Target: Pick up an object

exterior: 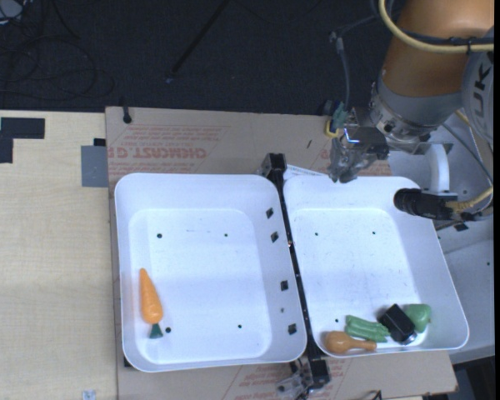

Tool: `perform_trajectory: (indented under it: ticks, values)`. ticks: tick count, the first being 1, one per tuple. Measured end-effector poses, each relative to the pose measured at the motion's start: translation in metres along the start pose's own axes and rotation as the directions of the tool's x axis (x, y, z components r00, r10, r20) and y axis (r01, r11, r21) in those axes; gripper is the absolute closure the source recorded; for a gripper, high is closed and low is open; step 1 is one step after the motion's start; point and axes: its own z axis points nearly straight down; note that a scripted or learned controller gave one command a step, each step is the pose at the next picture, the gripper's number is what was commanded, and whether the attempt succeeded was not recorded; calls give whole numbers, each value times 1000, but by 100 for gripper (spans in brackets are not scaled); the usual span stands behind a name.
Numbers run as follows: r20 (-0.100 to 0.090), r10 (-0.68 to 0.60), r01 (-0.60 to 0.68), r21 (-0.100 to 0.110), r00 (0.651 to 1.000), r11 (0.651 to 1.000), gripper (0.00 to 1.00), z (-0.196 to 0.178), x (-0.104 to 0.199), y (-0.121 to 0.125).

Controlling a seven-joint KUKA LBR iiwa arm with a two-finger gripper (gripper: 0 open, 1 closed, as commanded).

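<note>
Gripper point(347, 170) was hanging up over the far rim of the right bin point(375, 257), near the divider between the two bins, and honestly I couldn't tell whether it was clenched or released from this angle, too dark and small. Nothing visible in it.

Objects were all well away from it. Over in the left bin point(200, 223) a toy carrot point(150, 300) lay near the left wall toward the front, long axis running roughly front to back, orange end pointing away from the camera and the little green top pointing toward the near edge.

Right bin had a small pile in its near corner: a green pea pod point(367, 328) lying roughly crosswise, an orange pear-shaped thing point(347, 342) just in front of it with its narrow end pointing right, a black block point(397, 322) tilted beside them, and a green piece point(418, 313) touching the block on the right.

Both bins sat on a cardboard sheet point(200, 140) on the bench point(42, 248).
</note>
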Motion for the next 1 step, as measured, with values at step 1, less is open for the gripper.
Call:
perform_trajectory:
  ticks: [1]
  values:
    - [0,2,-2,-7,1000,1000,100,-2,-64,-29]
